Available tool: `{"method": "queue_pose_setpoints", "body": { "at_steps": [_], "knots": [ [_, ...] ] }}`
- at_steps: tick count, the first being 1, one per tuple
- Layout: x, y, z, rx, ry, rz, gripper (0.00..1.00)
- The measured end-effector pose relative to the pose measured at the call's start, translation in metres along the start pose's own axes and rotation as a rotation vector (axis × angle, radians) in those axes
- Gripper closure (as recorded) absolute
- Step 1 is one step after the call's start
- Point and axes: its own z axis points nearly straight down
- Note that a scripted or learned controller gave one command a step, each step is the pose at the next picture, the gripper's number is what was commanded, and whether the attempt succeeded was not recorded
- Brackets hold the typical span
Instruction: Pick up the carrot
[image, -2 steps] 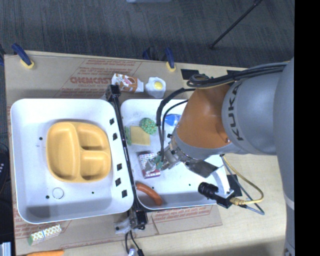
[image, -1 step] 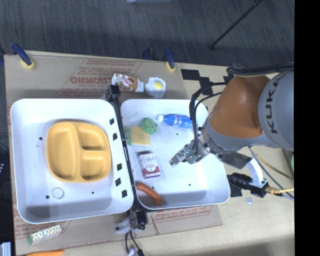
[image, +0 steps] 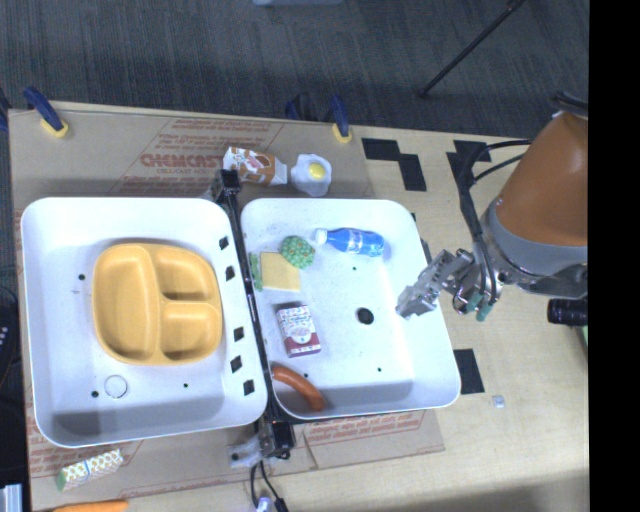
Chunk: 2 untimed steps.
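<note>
Here we take the approach step as pending: the tool, its state unreadable, hovers at the right bin's right rim; the carrot lies in that bin's near-left corner, demanding a diagonal reach.

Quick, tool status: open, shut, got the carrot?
Tool: at the right bin's right rim, nothing seen in it; open or shut cannot be told. Carrot lies at that bin's near-left corner.
</note>
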Motion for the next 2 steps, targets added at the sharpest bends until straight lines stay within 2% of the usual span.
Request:
{"method": "queue_pose_setpoints", "body": {
  "at_steps": [1,2],
  "knots": [
    [-0.024,-0.03,-0.053,0.0,-0.001,-0.36,1.0],
    [-0.028,-0.035,0.032,-0.001,0.003,-0.628,1.0]
  ]
}}
